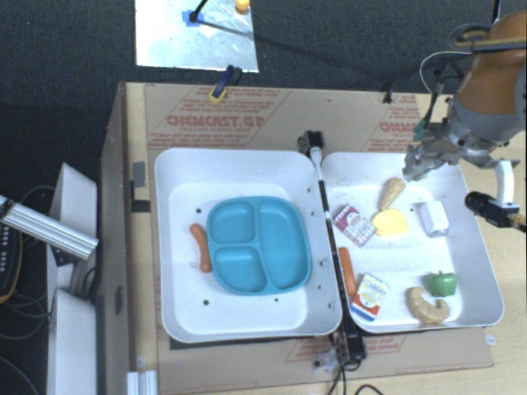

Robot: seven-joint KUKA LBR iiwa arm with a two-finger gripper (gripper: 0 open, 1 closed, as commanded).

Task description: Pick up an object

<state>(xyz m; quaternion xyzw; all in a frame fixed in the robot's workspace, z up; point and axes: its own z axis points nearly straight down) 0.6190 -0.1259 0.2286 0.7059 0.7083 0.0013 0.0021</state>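
even overhead light, soft focus, faint shadows

Divided plate (258, 245) in left bin (177, 220), sausage (200, 247) left of it

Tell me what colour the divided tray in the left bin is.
Light blue. The divided tray shows clearly in the camera view, beside an orange-red sausage.

1. A robotics lab: the tabletop (247, 109) is a protective-film sheet printed with a maker's name, bearing two white bins (177, 179).
2. Beyond the tabletop, dark carpet with a shiny calibration-like sheet (177, 31) (marked with blue tape).
3. Left of the tabletop, loose cables (20, 295) and an aluminium rail (49, 227).
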